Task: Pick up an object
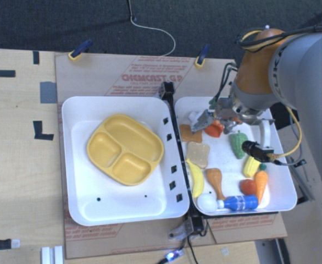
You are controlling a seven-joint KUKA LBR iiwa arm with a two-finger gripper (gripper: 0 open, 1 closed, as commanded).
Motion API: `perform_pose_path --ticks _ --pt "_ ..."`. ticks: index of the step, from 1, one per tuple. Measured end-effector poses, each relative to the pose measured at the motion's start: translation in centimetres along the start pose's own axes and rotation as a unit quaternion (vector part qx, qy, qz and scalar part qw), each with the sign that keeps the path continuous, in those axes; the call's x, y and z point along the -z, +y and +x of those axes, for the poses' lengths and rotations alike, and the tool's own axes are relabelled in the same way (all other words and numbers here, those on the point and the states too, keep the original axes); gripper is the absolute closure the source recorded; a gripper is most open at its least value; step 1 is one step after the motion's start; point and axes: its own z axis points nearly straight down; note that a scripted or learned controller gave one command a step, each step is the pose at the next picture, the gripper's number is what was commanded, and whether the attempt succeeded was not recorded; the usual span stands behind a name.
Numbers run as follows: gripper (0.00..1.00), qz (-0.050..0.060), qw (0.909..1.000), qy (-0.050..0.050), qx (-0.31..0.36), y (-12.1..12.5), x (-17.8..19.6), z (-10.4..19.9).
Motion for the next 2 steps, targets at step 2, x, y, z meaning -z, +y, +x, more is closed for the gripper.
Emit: perform_pose_path --ticks 2 --pt "0.0 -0.001 1.0 0.0 0.001 0.2 -7.4 0.1"
